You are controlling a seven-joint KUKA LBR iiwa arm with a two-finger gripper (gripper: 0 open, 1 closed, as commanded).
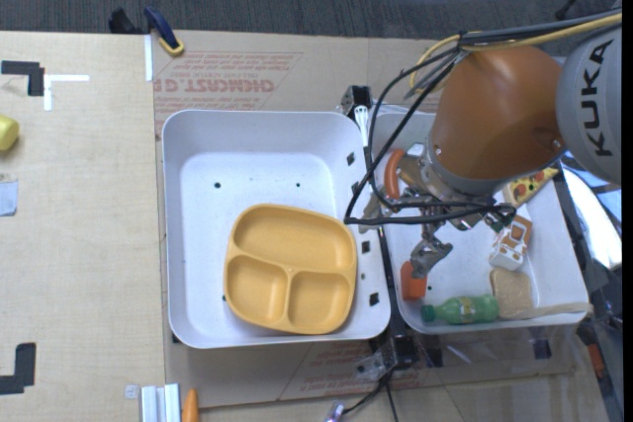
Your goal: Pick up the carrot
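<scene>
Carrot point(412, 284) by the right bin's point(554, 311) front-left corner looks light, stiff, slick plastic; grab mid-body. Jaws point(427, 257) sit right above it, can't tell if spread.

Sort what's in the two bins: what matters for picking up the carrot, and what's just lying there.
For the job:
- carrot, orange, near the right bin's left wall
- gripper, hanging just above it

Lying about:
- yellow divided plate in the left bin
- green bottle
- bread slice
- pizza slice
- small white carton
</scene>
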